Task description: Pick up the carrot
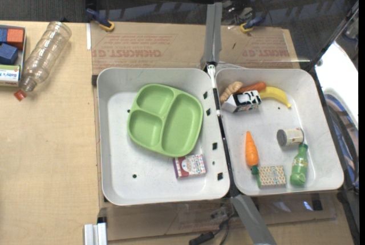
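Note:
An orange carrot (pixel 251 148) with a green stub at its near end lies in the right bin (pixel 319 124), a little left of that bin's middle. It points away from the camera and lies free, touching nothing but the bin floor. A tan patterned packet (pixel 271 175) sits just beyond its green end.
The right bin also holds a banana (pixel 278 94), a white and black carton (pixel 243 101), a ginger root (pixel 231 90), a small can (pixel 290 137) and a green bottle (pixel 299 166). The left bin (pixel 114 141) holds a green divided plate (pixel 166 119) and a small card box (pixel 190 166). A clear bottle (pixel 44 53) lies on the bench at left.

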Robot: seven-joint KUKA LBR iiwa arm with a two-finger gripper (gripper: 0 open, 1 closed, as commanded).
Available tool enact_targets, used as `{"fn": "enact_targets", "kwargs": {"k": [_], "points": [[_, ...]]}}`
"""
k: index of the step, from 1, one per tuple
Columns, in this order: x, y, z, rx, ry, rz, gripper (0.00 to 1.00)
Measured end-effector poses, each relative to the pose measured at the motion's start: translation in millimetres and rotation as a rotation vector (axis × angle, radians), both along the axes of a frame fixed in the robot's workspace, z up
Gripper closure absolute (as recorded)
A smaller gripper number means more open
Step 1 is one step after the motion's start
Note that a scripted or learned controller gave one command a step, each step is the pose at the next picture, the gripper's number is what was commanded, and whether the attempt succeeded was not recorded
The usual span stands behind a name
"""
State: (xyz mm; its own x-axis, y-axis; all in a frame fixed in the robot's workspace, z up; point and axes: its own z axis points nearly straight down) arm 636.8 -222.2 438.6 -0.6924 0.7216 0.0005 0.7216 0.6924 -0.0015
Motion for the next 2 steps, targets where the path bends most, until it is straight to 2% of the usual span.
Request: {"fn": "enact_targets", "kwargs": {"k": [1,2], "points": [[-43.9,-0.8,0.3,0.0,0.002,-0.173,1.0],[-41.4,-1.3,6.5,-0.001,0.004,-0.171,1.0]]}}
